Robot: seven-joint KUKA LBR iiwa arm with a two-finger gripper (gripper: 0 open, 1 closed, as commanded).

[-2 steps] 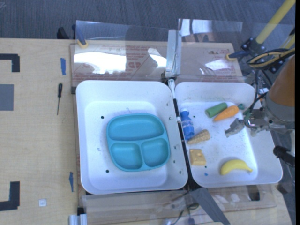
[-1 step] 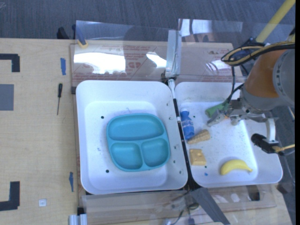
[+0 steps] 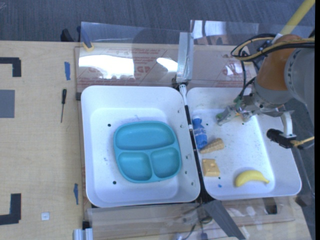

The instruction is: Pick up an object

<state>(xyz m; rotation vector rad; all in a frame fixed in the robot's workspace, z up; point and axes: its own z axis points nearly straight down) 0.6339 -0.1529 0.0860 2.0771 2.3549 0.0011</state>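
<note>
The right bin (image 3: 250, 144) holds a small blue bottle (image 3: 200, 133) by its left wall, a corn cob (image 3: 212, 146) just right of it, a yellow wedge (image 3: 210, 167) lower down, and a banana (image 3: 251, 178) near the front right. My gripper (image 3: 226, 116) hangs low over the bin's back part, above and to the right of the bottle and corn. It reaches in from the grey arm with the orange band (image 3: 272, 69). Nothing shows in its grasp.
The left bin (image 3: 95, 134) bears a blue divided plate (image 3: 147, 150) in its middle. A clear plastic screen (image 3: 150, 59) stands behind both bins. Cables (image 3: 250, 46) loop near the wrist. A screwdriver (image 3: 63, 101) lies on the bench at the left.
</note>
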